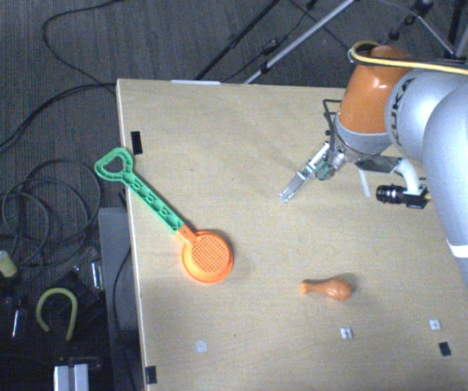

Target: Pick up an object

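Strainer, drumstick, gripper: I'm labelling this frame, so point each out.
strainer (pixel 207 256), camera view, on its orange mesh head.
drumstick (pixel 330 287), camera view, on its thick end.
gripper (pixel 293 189), camera view, at the fingertips.

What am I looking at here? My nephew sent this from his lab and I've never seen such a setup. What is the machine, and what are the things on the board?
The picture comes from one camera fixed above a bench, looking down at a slant. The grey and orange machine on the right is a robot arm; the slim metal part at its end is its gripper, hanging over the tan surface with nothing between its fingers. Its job is to pick something up. Two things lie there: a toy strainer with an orange mesh head and green handle, and a small orange, drumstick-like piece nearer the arm. Cables and stands lie on the floor beyond.
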Controlling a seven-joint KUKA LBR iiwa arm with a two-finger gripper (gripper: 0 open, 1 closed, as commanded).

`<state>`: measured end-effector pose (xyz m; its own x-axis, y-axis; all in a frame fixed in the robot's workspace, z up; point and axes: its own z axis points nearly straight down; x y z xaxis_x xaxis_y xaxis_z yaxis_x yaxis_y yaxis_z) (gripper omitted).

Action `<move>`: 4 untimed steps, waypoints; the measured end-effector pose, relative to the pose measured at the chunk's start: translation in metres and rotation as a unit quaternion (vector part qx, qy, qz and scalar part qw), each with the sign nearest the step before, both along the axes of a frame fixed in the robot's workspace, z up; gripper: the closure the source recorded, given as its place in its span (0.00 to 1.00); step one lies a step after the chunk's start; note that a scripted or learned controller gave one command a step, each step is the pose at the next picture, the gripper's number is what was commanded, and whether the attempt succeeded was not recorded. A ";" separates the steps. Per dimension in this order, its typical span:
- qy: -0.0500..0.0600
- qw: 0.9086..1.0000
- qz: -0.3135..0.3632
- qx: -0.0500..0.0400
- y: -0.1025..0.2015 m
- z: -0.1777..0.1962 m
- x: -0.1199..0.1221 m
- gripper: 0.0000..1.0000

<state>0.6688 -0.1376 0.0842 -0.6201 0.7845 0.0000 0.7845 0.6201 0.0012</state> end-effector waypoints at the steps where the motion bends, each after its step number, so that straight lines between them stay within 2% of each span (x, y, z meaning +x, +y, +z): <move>1: 0.000 0.995 -0.102 0.000 -0.046 0.002 -0.001 0.00; 2: 0.000 0.998 -0.060 0.000 0.024 0.000 0.000 0.00; 3: -0.001 0.998 -0.060 0.000 0.025 0.009 0.000 1.00; 4: 0.000 0.998 -0.060 0.001 0.025 0.009 0.000 0.00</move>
<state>0.6690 -0.1130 0.0935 -0.5212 0.8534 0.0005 0.8534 0.5212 0.0025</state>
